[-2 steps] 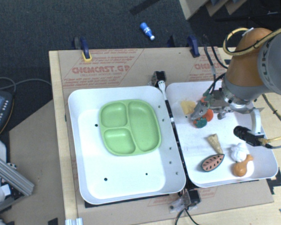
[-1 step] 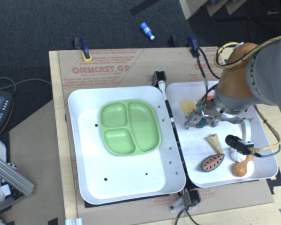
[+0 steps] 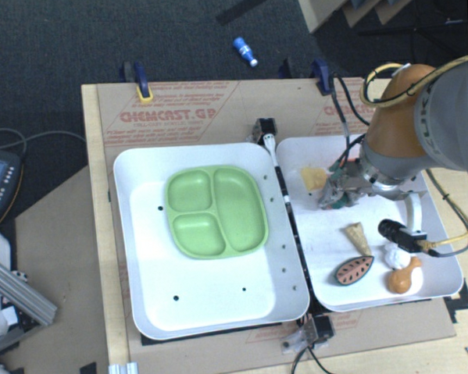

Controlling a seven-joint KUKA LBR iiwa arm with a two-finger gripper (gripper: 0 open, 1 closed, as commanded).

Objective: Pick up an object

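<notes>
Camera view. My arm (image 3: 418, 126) enters from the right of the frame and bends down over the right bin (image 3: 442, 285). My end effector (image 3: 338, 194) sits low in the upper left part of that bin, just right of the divider between the two bins. From this slant I cannot tell how it is set or whether it has anything in its grasp.

Candidate objects, right bin:
- A pale yellow piece (image 3: 313, 177) lies just to the upper left of the end effector, near the bin's upper left corner. It is the nearest item. It looks small and light, possibly soft; contact with it cannot be confirmed.
- A tan cone-shaped piece (image 3: 358, 238) lies below the end effector, at mid-bin. It appears stiff and light. I judge a grasp across its narrower width to be the most secure.
- A brown oval item with dark spots (image 3: 353, 271) lies lower still, close to the front wall. It lies flat, so fingertip clearance against the floor may be poor.
- An orange rounded item (image 3: 403, 277) and a small white item (image 3: 395, 255) lie in the lower right, touching or nearly so. Rounded surfaces may slip.

Left bin (image 3: 143, 249): a green divided plate (image 3: 217, 210) lies in its upper middle. It is wide and shallow, and I judge it a poor target.

The worktop (image 3: 99, 150) carries both bins.
</notes>
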